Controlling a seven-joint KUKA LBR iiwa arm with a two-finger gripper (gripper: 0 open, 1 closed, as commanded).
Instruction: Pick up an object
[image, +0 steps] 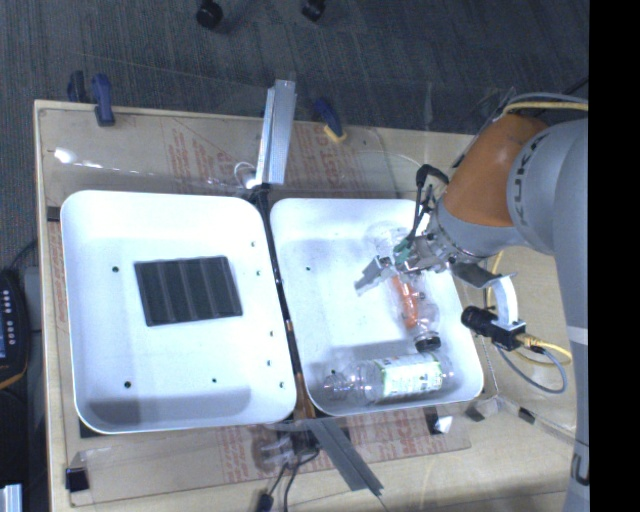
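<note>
left bin (90, 300): dark ribbed mat (188, 290) | bench rear edge: blue clamps (100, 98)

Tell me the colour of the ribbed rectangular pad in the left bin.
Dark grey, almost black; the ribbed pad shows clearly in the camera view.

We see two bins side by side on the bench (80, 140): the left bin (90, 300) holds a ribbed mat (188, 290); the right bin (310, 250) holds two bottles, one (412, 305) behind the other (395, 380), which lies along its front wall.
</note>
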